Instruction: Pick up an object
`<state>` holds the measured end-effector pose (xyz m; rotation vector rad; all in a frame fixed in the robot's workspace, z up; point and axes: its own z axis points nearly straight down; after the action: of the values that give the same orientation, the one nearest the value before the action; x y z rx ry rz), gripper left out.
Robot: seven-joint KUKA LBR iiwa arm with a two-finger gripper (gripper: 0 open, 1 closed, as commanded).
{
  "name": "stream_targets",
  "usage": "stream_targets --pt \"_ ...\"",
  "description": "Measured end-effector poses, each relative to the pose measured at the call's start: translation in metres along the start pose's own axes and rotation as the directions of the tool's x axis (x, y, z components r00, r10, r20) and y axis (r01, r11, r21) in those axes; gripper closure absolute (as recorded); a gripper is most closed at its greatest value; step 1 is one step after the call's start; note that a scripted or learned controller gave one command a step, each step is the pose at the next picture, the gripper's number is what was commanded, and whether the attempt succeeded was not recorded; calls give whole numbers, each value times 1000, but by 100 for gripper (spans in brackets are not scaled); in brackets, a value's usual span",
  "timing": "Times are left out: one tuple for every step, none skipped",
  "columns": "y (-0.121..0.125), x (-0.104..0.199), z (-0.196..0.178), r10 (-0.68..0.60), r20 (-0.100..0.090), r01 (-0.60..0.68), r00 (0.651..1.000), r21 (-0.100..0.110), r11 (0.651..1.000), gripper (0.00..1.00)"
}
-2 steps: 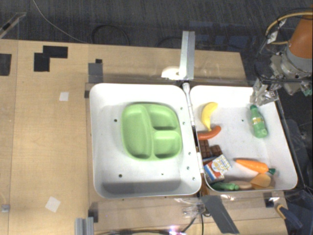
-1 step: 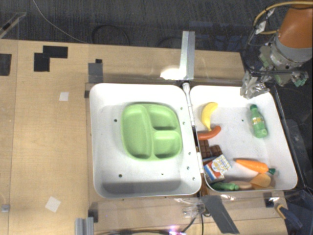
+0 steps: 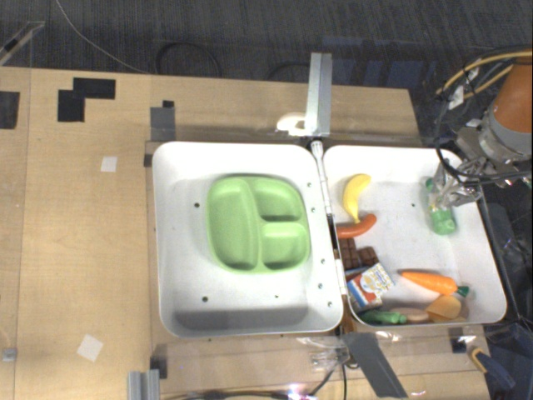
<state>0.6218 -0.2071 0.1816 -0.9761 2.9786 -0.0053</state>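
In the right bin (image 3: 491, 257), a translucent green bottle (image 3: 442, 217) stands by the far right wall. My gripper (image 3: 454, 190) hangs just above and behind the bottle's top, at the end of the grey arm with its orange band (image 3: 515, 107). I see nothing held in it. A yellow banana (image 3: 356, 194) and a red sausage (image 3: 356, 226) lie near the bin's left wall. Towards the front edge are a brown chocolate bar (image 3: 359, 257), a small carton (image 3: 371, 286), an orange carrot (image 3: 428, 282) and a tan piece (image 3: 445, 308).
The left bin (image 3: 179, 307) holds a green divided plate (image 3: 256, 223). A metal post (image 3: 319, 94) rises behind the ridge between the bins. Cables (image 3: 475, 77) run at the back right beside the arm. Bare bench spreads to the left.
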Motion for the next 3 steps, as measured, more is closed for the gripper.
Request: stream_targets --pt "92 -24 -20 122 5 -122 993 -1 993 100" --pt "90 -22 -19 125 3 -125 992 0 992 0" --pt "114 -43 82 -47 5 47 999 2 999 0"
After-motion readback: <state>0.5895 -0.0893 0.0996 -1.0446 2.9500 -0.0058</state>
